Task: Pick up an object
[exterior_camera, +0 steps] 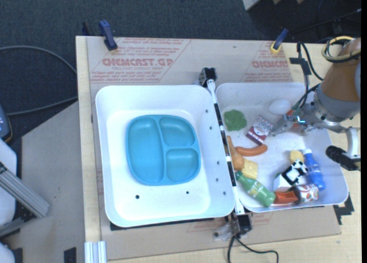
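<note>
Grey gripper (pixel 285 123) hovers low beside the red-white packet (pixel 259 130); whether it is open, I cannot tell. Centre over it, descend straight.

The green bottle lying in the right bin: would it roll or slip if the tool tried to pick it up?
Probably. The green bottle lies on its side with a rounded body, so a push could roll it. It looks smooth, likely plastic and light, so a grip might slip. Neighbours such as the yellow block crowd it and may limit rolling.
</note>
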You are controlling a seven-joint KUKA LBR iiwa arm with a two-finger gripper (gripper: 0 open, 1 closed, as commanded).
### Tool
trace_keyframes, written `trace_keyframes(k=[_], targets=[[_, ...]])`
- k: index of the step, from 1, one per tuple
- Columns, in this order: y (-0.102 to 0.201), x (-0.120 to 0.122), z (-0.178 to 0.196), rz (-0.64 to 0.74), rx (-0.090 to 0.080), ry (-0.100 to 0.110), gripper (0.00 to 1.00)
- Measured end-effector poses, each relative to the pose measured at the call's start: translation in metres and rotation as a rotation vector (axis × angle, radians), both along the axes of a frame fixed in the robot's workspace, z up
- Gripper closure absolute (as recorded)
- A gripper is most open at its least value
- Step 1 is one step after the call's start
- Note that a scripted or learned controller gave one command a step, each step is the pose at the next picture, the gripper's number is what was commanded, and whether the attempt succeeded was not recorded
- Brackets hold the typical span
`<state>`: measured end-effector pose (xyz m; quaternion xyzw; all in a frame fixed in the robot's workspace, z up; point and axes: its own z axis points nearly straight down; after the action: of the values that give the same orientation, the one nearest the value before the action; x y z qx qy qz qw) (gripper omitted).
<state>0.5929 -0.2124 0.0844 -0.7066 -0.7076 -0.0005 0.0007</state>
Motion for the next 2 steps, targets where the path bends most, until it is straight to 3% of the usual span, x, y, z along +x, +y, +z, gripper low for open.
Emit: trace_keyframes(k=[1,2], targets=[[-0.0067,0.0676,-0.0015,0.008,0.019,0.045,0.0],[-0.0095,0.0641,0.0064,0.007,0.015,0.059,1.0]])
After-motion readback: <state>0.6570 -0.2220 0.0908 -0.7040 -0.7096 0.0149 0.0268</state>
